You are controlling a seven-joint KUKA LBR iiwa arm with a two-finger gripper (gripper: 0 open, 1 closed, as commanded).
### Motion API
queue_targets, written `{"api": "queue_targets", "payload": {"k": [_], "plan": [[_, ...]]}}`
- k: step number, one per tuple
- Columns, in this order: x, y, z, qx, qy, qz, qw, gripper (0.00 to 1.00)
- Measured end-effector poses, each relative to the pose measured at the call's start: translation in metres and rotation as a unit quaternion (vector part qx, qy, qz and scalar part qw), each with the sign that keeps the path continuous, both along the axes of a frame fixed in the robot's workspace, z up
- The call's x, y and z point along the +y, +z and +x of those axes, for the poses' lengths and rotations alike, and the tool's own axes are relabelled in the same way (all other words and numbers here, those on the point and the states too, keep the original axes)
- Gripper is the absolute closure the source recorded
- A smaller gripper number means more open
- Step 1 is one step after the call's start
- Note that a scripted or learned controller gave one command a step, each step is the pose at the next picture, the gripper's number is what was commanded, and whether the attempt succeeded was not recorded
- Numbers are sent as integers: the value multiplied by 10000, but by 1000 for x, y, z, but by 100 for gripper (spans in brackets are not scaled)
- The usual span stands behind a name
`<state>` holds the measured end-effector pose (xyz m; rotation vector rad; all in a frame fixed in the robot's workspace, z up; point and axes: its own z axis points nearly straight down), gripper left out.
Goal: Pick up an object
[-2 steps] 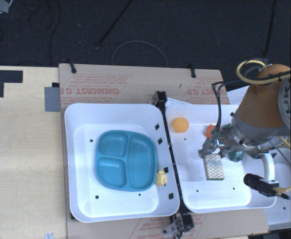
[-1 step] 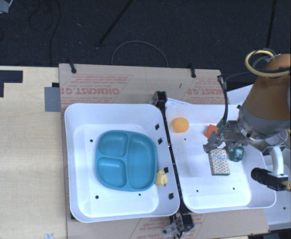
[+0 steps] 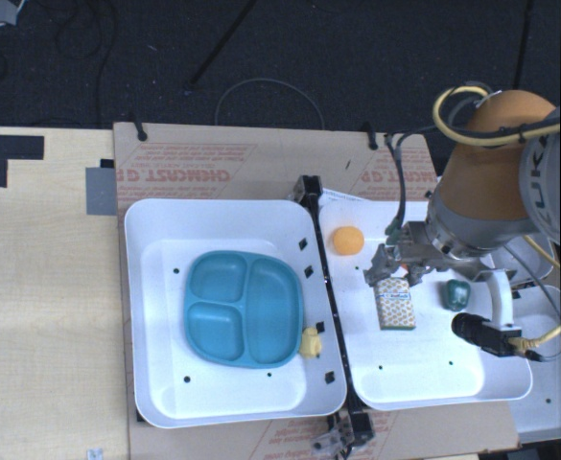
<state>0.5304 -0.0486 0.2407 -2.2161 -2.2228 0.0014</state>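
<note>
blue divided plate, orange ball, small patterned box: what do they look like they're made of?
Blue divided plate: likely moulded plastic, smooth with a soft sheen, rounded compartment ridges.
Orange ball: probably plastic or foam, uniform matte colour; the view leaves it open.
Small patterned box: looks like printed cardboard, flat faces and crisp edges, matte print.

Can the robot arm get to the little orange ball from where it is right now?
Probably yes. The orange ball lies alone on bare floor in the right bin, with nothing on top of it, and the gripper hangs just beside it, over the small patterned box.
</note>
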Motion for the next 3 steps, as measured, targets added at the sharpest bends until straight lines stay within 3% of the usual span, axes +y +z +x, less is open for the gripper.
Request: {"api": "queue_targets", "payload": {"k": [2,3], "plan": [[101,4,46,-2,11,3,10000,100],[146,-4,51,5,5,-4,10000,100]]}}
